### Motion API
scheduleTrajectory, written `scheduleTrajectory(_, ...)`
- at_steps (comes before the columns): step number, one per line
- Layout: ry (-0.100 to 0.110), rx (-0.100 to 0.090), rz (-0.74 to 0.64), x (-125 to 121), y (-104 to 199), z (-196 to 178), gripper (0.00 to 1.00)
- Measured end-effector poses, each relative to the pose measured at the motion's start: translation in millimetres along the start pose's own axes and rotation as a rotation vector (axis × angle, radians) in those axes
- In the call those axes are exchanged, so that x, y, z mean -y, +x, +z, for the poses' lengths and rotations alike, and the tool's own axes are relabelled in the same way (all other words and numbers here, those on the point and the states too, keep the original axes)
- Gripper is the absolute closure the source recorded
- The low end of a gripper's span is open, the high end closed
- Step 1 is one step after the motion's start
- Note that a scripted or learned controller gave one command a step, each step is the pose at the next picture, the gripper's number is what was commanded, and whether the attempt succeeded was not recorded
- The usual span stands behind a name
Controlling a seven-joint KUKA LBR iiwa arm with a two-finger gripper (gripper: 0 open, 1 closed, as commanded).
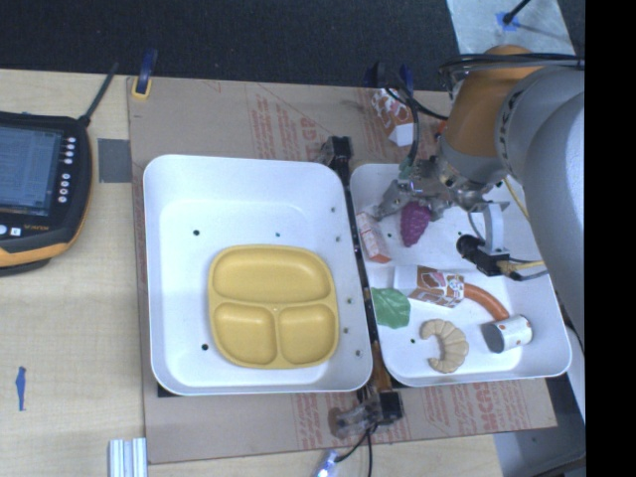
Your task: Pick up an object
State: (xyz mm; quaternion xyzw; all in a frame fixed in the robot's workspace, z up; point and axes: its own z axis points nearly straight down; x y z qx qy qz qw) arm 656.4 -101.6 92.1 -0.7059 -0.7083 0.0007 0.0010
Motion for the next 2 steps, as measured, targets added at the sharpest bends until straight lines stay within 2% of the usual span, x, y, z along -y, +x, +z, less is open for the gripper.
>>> scheduleTrajectory(1, -0.001, 0.001, 0.001, 0, -44, 0, 0.0)
scheduleTrajectory(2, 0.0, 0.001, -0.002, 0, -44, -11, 1.0)
